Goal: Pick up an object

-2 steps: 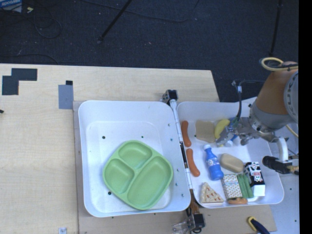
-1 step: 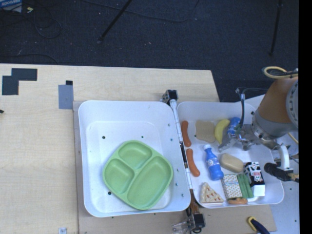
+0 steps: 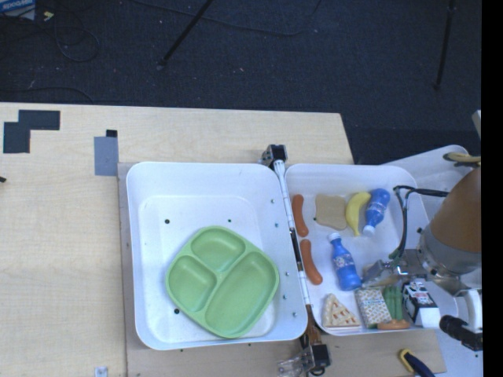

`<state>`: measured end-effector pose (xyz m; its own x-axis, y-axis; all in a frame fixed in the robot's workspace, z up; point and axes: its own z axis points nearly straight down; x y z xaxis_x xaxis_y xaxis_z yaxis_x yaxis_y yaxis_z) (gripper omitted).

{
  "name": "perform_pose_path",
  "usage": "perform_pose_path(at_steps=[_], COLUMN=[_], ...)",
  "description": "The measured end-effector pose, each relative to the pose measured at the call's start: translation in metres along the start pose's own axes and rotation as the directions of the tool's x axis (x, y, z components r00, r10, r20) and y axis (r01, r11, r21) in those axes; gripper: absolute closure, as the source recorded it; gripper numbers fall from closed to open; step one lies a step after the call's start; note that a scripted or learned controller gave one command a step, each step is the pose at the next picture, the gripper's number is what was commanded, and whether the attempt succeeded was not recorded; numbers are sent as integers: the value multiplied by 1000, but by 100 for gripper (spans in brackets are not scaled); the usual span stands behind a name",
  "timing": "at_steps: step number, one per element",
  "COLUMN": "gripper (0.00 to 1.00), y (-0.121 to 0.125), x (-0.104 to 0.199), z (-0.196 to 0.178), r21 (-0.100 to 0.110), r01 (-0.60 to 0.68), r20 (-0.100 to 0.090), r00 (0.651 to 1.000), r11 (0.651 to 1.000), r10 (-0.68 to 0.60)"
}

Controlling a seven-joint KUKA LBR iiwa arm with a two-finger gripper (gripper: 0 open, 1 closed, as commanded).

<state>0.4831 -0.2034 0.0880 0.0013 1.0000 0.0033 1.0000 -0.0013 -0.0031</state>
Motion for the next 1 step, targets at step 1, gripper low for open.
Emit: perform_pose_path(at_steps=[1], gripper=[0], y=[95], x=[-10], z=[0], r21=[-3], r01=[2], r20=[2], r00=[1000], r11=[1000], r10=[-2])
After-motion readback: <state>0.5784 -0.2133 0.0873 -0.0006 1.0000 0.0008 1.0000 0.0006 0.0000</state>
